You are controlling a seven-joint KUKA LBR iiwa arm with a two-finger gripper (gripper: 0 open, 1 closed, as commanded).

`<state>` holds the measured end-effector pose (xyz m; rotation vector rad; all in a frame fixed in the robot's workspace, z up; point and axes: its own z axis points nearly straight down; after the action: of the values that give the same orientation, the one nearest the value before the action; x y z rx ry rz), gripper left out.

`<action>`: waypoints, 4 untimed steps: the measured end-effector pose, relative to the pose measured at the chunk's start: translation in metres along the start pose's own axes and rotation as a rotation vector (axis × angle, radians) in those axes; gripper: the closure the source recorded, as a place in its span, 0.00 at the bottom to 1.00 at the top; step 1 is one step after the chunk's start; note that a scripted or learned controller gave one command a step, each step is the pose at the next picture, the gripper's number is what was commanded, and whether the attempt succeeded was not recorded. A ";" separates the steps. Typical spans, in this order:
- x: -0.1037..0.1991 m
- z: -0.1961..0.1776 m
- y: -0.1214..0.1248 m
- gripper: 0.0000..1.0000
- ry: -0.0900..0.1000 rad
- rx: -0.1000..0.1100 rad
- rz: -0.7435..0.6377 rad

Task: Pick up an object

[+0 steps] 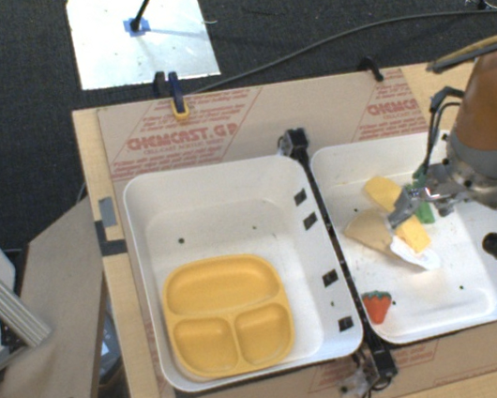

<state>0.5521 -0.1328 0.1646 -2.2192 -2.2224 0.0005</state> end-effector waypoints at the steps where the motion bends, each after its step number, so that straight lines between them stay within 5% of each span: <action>1: -0.001 0.061 -0.005 0.00 0.000 0.001 0.001; 2: -0.001 0.075 -0.002 0.00 0.000 -0.005 0.001; 3: 0.000 0.063 0.001 1.00 0.000 -0.016 0.001; 4: 0.004 0.019 0.000 1.00 -0.001 -0.005 -0.003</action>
<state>0.5524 -0.1286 0.1456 -2.2191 -2.2283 -0.0033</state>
